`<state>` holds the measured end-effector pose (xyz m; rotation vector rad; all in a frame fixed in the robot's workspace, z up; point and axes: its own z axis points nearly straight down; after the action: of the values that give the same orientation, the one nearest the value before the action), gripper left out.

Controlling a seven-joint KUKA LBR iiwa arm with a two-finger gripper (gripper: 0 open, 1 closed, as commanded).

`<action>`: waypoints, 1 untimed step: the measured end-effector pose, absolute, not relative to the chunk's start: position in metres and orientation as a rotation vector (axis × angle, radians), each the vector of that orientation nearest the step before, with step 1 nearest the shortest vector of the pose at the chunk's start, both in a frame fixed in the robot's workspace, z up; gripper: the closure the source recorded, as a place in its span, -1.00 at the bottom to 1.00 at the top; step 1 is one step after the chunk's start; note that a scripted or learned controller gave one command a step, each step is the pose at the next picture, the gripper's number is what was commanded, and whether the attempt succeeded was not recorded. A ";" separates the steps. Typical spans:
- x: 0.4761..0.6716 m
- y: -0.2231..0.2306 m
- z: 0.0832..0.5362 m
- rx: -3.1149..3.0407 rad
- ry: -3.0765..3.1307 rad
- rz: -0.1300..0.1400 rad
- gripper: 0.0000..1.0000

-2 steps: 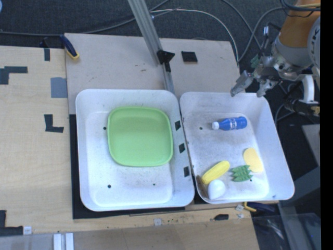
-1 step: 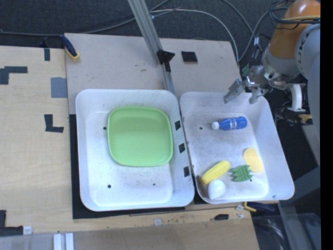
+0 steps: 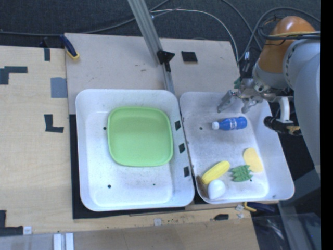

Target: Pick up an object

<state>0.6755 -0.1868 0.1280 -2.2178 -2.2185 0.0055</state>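
- Leftmost, a green square plate (image 3: 140, 136) lies flat in the left bin (image 3: 88, 155), filling its upper middle.
- Next, in the right bin (image 3: 270, 155), a corn cob (image 3: 215, 171) and a white egg-shaped piece (image 3: 216, 189) sit touching at about 7 o'clock.
- A green leafy toy (image 3: 241, 173) lies at 5 o'clock, just beside a yellow oval piece (image 3: 253, 160).
- A blue bottle (image 3: 229, 124) lies on its side toward 12 o'clock.
- Rightmost, the gripper (image 3: 237, 105) hangs just above the bottle, fingers spread apart, nothing between them.
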 end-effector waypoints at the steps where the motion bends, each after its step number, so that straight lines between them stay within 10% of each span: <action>1: 0.677 -0.187 0.142 -2.220 -2.223 0.001 1.00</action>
<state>0.6771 -0.1865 0.1416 -2.2199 -2.2234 0.0012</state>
